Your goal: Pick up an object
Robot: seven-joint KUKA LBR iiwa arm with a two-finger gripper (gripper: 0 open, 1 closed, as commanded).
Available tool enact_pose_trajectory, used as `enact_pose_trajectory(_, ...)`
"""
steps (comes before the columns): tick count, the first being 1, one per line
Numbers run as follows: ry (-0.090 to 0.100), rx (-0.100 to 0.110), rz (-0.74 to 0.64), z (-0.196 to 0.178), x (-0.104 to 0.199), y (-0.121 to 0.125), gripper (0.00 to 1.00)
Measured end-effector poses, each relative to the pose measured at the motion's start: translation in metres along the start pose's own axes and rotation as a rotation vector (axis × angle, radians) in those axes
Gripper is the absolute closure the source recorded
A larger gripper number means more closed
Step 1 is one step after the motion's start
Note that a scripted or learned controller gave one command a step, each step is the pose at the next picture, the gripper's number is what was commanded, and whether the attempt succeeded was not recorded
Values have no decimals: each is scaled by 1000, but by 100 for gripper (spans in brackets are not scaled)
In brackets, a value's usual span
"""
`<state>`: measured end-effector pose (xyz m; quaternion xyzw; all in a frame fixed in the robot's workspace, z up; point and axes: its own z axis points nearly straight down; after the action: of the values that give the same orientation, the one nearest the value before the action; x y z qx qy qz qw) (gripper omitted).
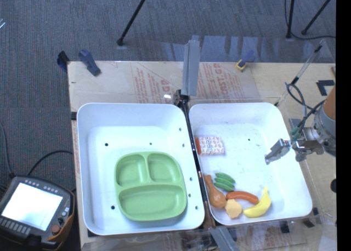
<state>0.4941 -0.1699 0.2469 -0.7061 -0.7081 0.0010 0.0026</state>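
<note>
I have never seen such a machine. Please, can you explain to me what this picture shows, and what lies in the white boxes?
One camera looks down at a slant on a bench. The grey metal gripper of a robot arm reaches in from the right, above the right shallow white bin; nothing shows between its fingers. That bin holds a red-and-white packet and toy food: green pea pod, brown drumstick, red sausage, yellow banana and an orange-yellow chunk. The left white bin holds a green plastic divided plate.
</note>
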Motion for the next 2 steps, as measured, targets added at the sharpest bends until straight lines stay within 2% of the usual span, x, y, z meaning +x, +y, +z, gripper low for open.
enact_pose_trajectory(1, 2, 5, -37, 136, 28, 17, 0)
enact_pose_trajectory(2, -1, 0, -349, 148, 83, -5, 0)
